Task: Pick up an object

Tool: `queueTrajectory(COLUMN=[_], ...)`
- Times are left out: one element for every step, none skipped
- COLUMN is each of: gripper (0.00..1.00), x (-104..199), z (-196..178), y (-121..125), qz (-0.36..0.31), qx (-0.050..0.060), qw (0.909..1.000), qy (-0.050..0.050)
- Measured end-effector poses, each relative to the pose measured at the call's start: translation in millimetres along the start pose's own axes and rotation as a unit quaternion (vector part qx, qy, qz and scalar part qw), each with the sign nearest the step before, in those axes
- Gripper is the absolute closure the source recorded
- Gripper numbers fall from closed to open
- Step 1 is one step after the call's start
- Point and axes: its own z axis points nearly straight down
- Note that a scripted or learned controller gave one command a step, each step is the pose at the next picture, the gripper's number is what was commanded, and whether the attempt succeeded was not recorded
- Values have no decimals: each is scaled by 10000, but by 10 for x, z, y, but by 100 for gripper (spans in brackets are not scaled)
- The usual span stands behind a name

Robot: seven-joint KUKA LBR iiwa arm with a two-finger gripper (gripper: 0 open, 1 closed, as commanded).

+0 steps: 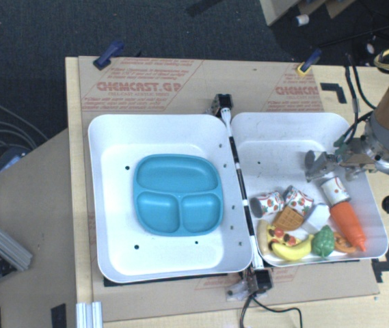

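Where heaped in the near corner of the right bin (283, 135), target toys (297, 232) beside end effector (325, 162), nearest white tube (332, 187) and carrot (349, 224); cannot tell whether apart or together.

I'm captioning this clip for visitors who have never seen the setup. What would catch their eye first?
Probably the blue divided tray, alone in the middle of the left bin. Next, the heap of bright toy food crowded into the near corner of the right bin: an orange carrot, a yellow banana. The end effector sits just above that heap.
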Motion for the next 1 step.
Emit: queueTrajectory(gripper=[0], x=[-335], z=[1046], y=[201], qz=[3], qx=[-18], qw=[10000], qy=[-11])
